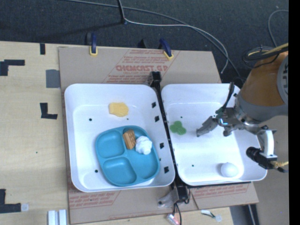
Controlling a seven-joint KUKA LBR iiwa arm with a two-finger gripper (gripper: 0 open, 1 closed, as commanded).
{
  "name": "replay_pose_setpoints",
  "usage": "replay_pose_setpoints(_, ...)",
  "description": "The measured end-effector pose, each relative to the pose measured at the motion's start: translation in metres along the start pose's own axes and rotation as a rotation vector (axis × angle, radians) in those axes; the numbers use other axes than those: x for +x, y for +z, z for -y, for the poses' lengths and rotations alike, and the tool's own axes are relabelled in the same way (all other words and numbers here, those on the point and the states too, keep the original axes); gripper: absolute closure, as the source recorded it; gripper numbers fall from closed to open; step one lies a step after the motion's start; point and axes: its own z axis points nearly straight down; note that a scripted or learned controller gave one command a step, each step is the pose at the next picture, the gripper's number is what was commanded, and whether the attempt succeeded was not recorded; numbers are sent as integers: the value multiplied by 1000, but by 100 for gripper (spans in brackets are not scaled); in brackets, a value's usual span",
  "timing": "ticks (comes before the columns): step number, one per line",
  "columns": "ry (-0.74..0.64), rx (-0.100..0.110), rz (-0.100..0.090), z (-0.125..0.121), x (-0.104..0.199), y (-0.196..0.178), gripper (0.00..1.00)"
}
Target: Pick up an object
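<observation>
The arm [265, 90] reaches over the right bin [206, 172]. Its gripper [213, 128] hangs above that bin's middle, fingers spread apart with nothing between them. In the left bin [77, 125], a blue tray [110, 149] carries a brown block [129, 138] and a white lump [144, 145]. A yellow piece [118, 109] lies behind the tray. In the right bin, a green piece [177, 128] lies just left of the gripper; a white ball [228, 169] sits nearer the front, well apart.

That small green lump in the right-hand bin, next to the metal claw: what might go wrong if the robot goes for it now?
1. The flat, small green lump lies low on the bin floor, so the pincer may close above it and come up with nothing.
2. It sits close to the right white bin's dividing wall; a sideways nudge could push it against that wall, harder to reach.
3. The white ball near the front rim looks likely to roll if bumped.
</observation>
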Motion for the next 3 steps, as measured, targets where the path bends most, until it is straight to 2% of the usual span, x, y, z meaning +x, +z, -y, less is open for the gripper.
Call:
replay_pose_setpoints(1, -2, -4, 1, -97, -3, -29, 0)
replay_pose_setpoints(2, 0, 0, 0, -55, 11, -33, 0)
replay_pose_setpoints(3, -4, -3, -1, -13, 71, -62, 0)
